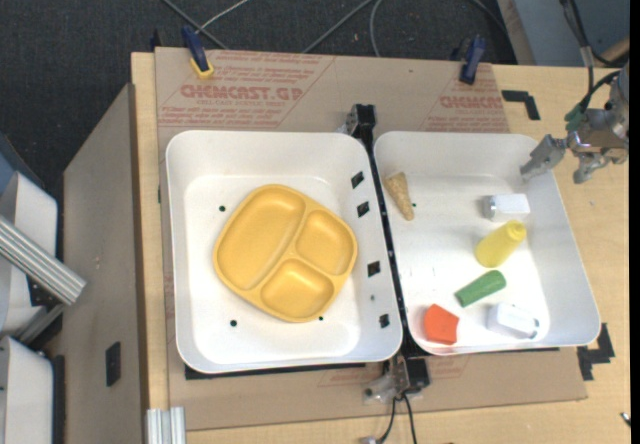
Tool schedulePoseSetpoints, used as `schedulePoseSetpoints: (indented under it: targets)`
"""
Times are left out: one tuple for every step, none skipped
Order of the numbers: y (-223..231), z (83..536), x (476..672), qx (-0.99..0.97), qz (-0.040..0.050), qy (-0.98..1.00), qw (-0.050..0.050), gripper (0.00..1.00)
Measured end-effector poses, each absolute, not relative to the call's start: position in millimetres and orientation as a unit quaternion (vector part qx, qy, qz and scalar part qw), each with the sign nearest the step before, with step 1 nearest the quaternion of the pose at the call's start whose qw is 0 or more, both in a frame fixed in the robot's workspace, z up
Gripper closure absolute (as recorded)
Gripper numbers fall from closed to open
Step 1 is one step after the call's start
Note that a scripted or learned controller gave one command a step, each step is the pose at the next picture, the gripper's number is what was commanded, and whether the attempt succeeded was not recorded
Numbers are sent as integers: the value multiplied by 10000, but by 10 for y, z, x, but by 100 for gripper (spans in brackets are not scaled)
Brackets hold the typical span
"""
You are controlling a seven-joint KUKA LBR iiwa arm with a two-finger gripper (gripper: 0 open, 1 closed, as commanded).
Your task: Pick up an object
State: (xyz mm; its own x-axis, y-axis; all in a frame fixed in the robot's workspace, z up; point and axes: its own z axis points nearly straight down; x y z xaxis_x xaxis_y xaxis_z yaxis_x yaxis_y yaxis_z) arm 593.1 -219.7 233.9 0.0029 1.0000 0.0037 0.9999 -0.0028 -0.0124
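Note:
The right bin (420,147) holds several small objects: a tan cone (400,195), a white and grey block (505,204), a yellow bottle (500,243), a green cylinder (481,287), an orange-red block (441,324) and a white piece (515,320). A yellow divided plate (285,252) lies in the left bin (190,232). My gripper (562,162) hangs over the right bin's far right corner, up and to the right of the white and grey block. It is open, with nothing between its fingers.
A black divider (378,222) runs between the two bins. Blue clamps (199,54) (470,58) hold the cardboard sheet at the back edge. Cables trail over the dark floor behind the bench.

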Motion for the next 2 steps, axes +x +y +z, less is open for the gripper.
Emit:
schedulePoseSetpoints:
  targets:
    - [-2192,2411,5959,-7068,-1,-7074,1,0]
    - [-2154,1786,5989,-7067,14,-7075,34,0]
